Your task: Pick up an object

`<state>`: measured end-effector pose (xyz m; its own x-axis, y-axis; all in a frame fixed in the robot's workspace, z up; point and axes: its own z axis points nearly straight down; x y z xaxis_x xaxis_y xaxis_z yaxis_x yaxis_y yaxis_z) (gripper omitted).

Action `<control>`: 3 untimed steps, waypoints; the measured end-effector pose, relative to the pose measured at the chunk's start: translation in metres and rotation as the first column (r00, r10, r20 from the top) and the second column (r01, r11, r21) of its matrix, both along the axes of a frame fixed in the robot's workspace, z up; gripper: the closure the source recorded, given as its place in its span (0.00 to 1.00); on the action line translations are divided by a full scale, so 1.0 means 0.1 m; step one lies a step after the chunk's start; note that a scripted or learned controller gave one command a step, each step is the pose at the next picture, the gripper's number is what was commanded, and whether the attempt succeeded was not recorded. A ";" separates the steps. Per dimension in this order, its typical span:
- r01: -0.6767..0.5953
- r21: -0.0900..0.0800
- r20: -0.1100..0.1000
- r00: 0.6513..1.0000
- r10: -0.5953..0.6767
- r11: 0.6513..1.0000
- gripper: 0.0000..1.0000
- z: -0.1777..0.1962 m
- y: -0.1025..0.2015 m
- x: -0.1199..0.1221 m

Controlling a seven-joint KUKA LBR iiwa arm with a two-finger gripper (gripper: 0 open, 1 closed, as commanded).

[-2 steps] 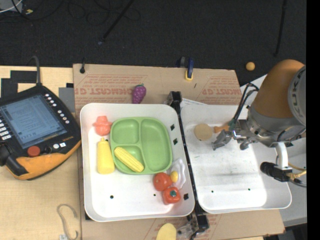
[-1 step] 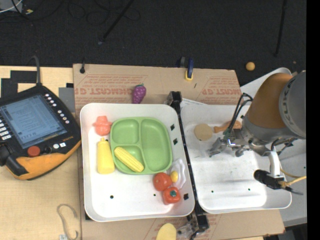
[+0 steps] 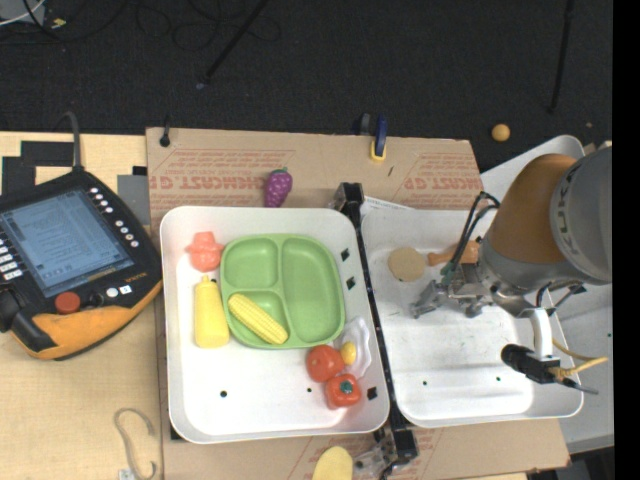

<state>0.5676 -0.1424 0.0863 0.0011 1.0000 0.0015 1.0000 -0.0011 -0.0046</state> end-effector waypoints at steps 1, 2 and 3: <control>0.005 0.001 0.000 1.000 -0.005 1.000 1.00 0.11 -0.02 0.00; 0.000 -0.002 0.008 1.000 0.000 1.000 1.00 0.73 0.00 0.04; -0.001 -0.002 0.008 1.000 0.001 1.000 1.00 1.19 0.04 0.11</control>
